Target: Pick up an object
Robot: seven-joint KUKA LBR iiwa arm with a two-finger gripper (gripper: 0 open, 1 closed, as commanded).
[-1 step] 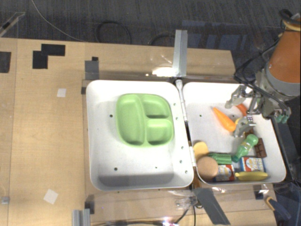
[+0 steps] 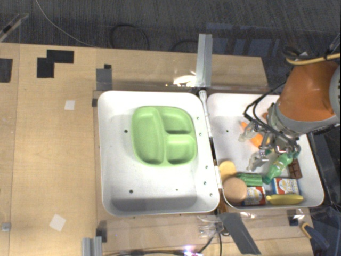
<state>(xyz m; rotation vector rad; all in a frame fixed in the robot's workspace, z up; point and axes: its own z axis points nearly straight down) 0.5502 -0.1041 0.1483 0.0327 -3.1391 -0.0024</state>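
Gripper (image 2: 270, 154) low in right bin (image 2: 229, 106), over green bottle (image 2: 279, 166); can't tell its opening or any hold. Round brown item (image 2: 235, 189), yellow banana (image 2: 284, 199), small carton (image 2: 286, 185) lie near front wall. Left bin (image 2: 114, 143) holds green divided tray (image 2: 162, 135).

Even, fairly bright overhead light is falling across my bench (image 2: 48, 159), and it is washing the left bin (image 2: 114, 196) to a near-blown white along its near edge. A hard glare spot is flaring on the bench just beyond the bins' far edge, by the metal post (image 2: 203, 60). Soft shadows are pooling under the green divided tray (image 2: 162, 135). The dark carpet (image 2: 160, 9) is staying dim. Everything is looking slightly soft and grainy.
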